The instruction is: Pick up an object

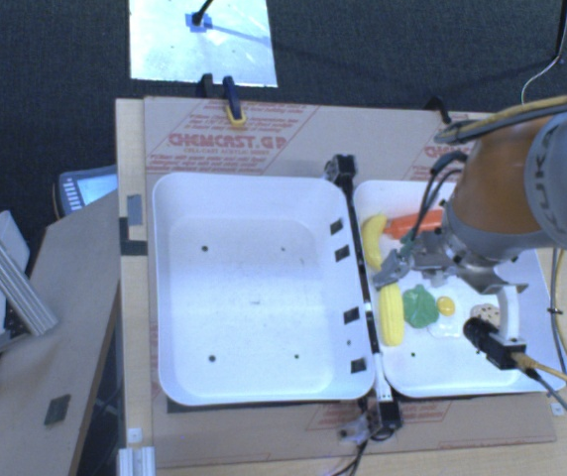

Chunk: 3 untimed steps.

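Note:
The right bin (442, 373) holds several toy foods. A yellow banana (372, 238) lies along its left wall, with an orange carrot (402, 226) beside it. Closer to the front lie a yellow corn cob (391, 314), a green leafy piece (420, 307), a small yellow piece (446, 305) and a brown cookie (485, 313). My gripper (395, 268) hangs low over the bin's left part, between the banana and the corn cob. The grey arm with its orange band (497, 181) covers the bin's back right.
The left bin (254, 286) stands beside the right one, a black clipped divider (355, 256) running between them. Cardboard (229, 137) lies under both bins. A black fitting with cables (497, 347) hangs from the arm over the right bin's front.

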Available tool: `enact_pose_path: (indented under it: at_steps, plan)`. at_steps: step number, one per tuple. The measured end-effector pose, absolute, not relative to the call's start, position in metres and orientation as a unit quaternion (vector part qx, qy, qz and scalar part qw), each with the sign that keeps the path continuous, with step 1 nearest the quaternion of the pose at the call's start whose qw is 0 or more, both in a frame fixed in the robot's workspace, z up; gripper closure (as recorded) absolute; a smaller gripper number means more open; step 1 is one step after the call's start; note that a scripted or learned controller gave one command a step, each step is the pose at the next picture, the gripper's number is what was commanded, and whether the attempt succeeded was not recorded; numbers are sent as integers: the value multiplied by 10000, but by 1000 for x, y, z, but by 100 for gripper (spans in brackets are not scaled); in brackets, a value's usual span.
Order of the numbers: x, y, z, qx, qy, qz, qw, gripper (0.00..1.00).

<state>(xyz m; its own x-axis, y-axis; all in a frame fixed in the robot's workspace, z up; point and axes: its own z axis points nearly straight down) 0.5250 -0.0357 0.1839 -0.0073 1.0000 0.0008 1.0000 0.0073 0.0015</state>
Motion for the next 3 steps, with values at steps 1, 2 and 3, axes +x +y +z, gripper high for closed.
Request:
enact_pose_path:
  at_steps: [1, 2, 3]
  plan:
    - [555, -17, 185, 7048, 7094, 16, 12, 0]
    - [589, -74, 292, 7077, 7064, 39, 73, 0]
    - [587, -70, 296, 7050, 7092, 16, 27, 100]
